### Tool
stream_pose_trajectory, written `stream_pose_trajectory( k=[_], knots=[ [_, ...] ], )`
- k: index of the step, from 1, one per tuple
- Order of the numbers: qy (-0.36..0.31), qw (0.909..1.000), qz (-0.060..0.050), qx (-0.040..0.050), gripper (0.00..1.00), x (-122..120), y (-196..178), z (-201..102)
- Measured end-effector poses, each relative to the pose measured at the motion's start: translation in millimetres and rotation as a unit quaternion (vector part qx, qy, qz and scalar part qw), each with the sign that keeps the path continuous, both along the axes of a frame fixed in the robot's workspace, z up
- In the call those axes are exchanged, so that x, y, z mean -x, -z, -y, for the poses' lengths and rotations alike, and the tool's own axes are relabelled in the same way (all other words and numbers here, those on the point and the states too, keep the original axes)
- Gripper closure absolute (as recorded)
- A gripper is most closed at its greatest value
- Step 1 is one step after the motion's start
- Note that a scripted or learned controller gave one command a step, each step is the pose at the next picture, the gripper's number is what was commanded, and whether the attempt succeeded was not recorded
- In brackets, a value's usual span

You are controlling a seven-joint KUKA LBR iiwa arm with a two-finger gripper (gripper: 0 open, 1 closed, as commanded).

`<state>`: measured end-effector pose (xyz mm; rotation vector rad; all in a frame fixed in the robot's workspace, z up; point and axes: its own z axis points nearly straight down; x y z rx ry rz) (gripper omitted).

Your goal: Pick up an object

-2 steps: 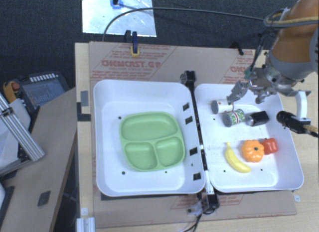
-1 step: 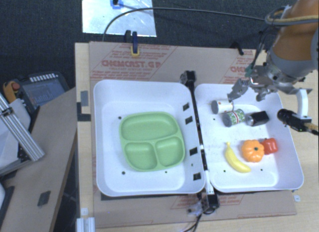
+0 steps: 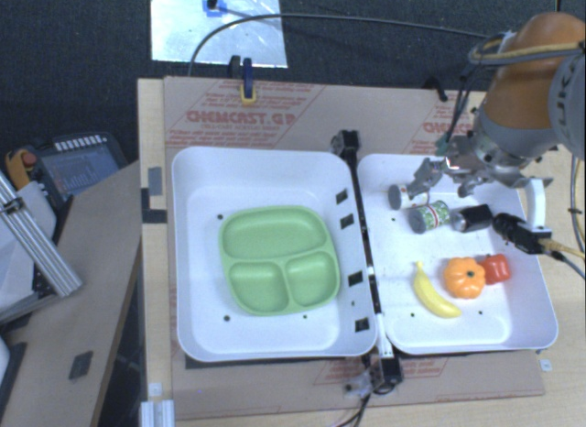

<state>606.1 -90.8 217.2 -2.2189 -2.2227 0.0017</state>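
Note:
My gripper (image 3: 409,191) hangs low over the back left part of the right bin (image 3: 531,324), with its fingers pointing left. It is open and nothing sits between its fingers. Just in front of it lies a small grey and green can (image 3: 428,216) on its side, close to the fingers but apart from them. Further forward in the same bin lie a yellow banana (image 3: 433,292), an orange toy pumpkin (image 3: 464,277) and a red piece (image 3: 495,268) touching the pumpkin's right side.
The left bin (image 3: 197,233) holds a green divided plate (image 3: 277,259). A black divider (image 3: 359,233) runs between the two bins. A tablet (image 3: 81,167) and metal rails (image 3: 32,233) lie off the bench at the left.

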Motion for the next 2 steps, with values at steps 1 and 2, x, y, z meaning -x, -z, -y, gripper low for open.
stream_pose_trajectory(
  k=[1, 2],
  knots=[
    [0.001, 1.0000, -0.001, -0.0003, 0.00, -4.5, 61.6, -1.6],
    [0.000, 1.0000, 0.005, 0.0016, 0.00, -2.4, 99.3, -2.5]
  ],
)
